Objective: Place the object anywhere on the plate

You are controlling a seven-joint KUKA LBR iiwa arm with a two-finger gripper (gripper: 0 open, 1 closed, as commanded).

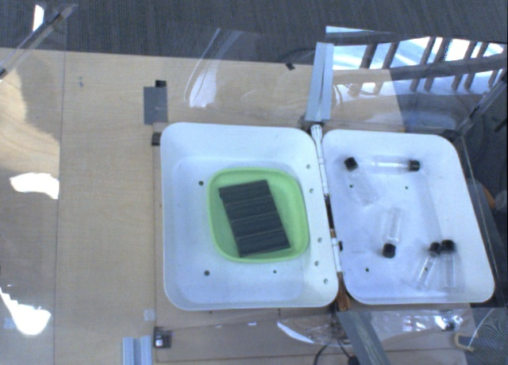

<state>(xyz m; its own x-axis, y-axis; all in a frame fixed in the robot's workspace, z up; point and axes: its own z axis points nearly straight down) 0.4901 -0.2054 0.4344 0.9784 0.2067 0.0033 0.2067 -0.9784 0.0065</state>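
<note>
Wooden bench [87, 197]; two white bins [178, 276]

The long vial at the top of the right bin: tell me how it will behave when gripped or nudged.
The long vial lies on its side and looks cylindrical, so a nudge would probably roll it across the right bin. It looks clear and smooth, perhaps glass or plastic, so it may slip in a grip. If glass, a hard squeeze could crack it.

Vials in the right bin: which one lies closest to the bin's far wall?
The long clear vial with a black cap at each end, lying crosswise near the right bin's far wall. The other vials lie nearer the front.
</note>
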